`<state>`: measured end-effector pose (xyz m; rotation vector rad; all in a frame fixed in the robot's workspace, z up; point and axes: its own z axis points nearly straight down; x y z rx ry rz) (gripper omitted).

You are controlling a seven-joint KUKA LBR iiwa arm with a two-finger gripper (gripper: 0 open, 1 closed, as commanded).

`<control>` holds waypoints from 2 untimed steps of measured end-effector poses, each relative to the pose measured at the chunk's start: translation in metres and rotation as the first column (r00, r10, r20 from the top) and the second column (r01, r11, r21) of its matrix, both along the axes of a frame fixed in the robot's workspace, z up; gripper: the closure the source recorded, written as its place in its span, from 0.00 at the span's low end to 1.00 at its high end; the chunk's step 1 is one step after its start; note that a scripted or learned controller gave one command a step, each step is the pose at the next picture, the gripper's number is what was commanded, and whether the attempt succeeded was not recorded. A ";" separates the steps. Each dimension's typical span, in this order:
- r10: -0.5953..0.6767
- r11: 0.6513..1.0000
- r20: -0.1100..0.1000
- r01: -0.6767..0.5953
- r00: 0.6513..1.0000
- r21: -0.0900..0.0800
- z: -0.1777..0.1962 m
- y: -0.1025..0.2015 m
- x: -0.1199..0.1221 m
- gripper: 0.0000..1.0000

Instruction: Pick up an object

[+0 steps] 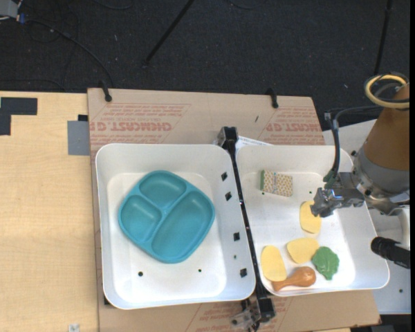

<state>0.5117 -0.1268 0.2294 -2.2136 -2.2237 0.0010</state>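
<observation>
We found the end effector (323, 205) touching the upper edge of the yellow piece (310, 220) just right of the sponge (277, 182), its grip state indeterminate, and judged the piece light, smooth and best pinched across its narrow width.

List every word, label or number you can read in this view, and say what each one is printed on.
"CHEMCAST GP": red print, seen upside down, on the brown board behind the left bin.
"CHEMCAST GP" again, partly cut off, on the same board behind the right bin.
Red print on the board's front edge, below the bins: too cut off to read.
Patterned sponge in the right bin: no legible text.
</observation>
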 end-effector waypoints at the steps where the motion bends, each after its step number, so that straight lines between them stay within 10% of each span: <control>1: -0.001 1.000 0.001 0.001 1.000 -0.001 0.003 0.045 0.026 1.00; 2: -0.001 1.000 -0.001 0.001 1.000 -0.001 -0.002 0.097 0.032 1.00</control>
